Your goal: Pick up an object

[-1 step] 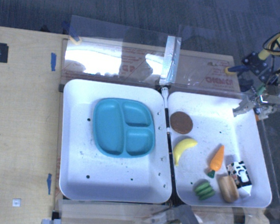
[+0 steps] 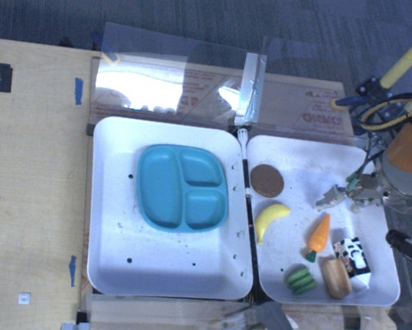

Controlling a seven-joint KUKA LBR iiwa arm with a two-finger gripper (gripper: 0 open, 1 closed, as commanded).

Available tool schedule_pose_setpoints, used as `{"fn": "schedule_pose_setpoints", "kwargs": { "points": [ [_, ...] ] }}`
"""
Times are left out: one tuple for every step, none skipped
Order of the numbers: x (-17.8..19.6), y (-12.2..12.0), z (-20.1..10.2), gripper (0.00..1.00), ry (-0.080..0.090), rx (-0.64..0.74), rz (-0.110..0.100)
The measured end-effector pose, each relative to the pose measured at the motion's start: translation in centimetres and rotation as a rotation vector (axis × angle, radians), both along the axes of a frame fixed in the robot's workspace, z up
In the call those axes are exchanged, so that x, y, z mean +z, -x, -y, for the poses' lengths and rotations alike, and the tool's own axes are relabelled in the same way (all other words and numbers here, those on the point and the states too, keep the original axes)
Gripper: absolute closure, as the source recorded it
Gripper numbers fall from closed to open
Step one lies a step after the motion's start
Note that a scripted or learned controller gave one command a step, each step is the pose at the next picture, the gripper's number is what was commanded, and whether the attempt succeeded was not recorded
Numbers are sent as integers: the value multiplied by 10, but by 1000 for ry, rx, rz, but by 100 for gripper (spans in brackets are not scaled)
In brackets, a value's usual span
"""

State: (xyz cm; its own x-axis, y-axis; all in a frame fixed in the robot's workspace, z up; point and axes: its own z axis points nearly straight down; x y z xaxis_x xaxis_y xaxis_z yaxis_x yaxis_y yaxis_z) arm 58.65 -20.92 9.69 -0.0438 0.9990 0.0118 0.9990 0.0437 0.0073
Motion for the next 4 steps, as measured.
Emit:
{"fn": "schedule_pose_setpoints", "kwargs": {
  "points": [
    [-10,42,-30,0,12,35,-3],
    [41,39,-70,0,12,-89,-2],
    [-9,34,-106,0,12,-27,1],
    [-8,96,-115,0,10,-24,-7]
  ]
}}
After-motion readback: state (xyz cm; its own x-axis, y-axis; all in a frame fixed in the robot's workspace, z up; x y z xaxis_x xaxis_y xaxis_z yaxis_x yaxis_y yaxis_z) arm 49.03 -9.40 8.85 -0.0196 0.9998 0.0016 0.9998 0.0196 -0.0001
